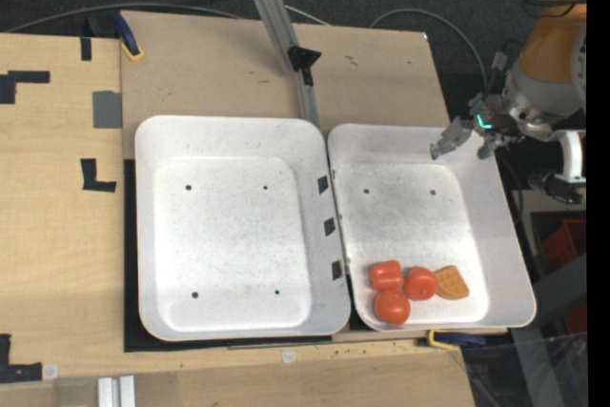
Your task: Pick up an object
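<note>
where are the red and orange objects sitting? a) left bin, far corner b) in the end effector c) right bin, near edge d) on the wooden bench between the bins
c, the three red objects and the orange object lie clustered at the near edge of the right bin, while the end effector is over that bin's far right corner, apart from them.

No legible text, label, brand, number or sign anywhere. Only black tape marks on the desk (57, 167), forming no readable letters. Small dark clips along the seam between the white bins (229, 133), without any wording.
</note>
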### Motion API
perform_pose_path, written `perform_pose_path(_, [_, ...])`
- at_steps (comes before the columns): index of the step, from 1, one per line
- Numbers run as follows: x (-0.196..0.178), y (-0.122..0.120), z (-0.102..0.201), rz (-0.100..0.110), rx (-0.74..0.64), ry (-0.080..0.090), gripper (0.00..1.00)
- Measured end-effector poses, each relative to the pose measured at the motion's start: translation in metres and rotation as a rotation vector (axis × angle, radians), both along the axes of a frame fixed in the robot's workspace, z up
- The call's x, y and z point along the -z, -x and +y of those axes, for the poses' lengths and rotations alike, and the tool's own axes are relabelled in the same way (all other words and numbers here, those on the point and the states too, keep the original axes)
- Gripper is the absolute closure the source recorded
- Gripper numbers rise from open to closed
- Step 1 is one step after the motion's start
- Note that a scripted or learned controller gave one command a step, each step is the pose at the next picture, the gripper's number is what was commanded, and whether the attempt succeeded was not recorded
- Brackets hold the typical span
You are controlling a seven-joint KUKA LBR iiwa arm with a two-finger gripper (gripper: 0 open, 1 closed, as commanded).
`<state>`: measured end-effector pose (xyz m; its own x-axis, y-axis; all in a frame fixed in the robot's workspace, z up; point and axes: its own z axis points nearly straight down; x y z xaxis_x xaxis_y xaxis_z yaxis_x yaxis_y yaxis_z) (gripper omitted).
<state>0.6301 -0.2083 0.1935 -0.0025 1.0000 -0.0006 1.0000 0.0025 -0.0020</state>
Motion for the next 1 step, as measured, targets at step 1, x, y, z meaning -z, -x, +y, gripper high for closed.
perform_pose_path(1, [0.0483,-0.0073,0.0050,0.003,-0.001,0.000,0.00])
